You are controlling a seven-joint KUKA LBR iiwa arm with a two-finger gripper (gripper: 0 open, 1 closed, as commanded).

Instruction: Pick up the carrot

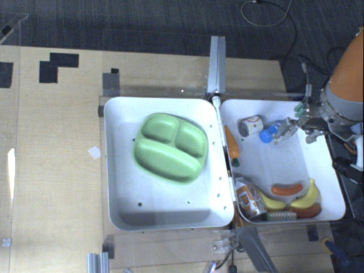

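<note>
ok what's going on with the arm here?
The gripper is at the right bin's far right side, beside a blue bottle and a small can. The carrot lies against that bin's left wall, apart from the gripper. The green tray sits in the left bin.

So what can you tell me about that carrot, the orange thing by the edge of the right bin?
The carrot is a slim orange piece with a dark green tip at its lower end, smooth and plastic-looking like a toy. It lies flat in the right bin, stretched along the bin's left wall and close against it. Nothing else rests on it; the other items in that bin lie apart from it, and the gripper is off to its right.
</note>
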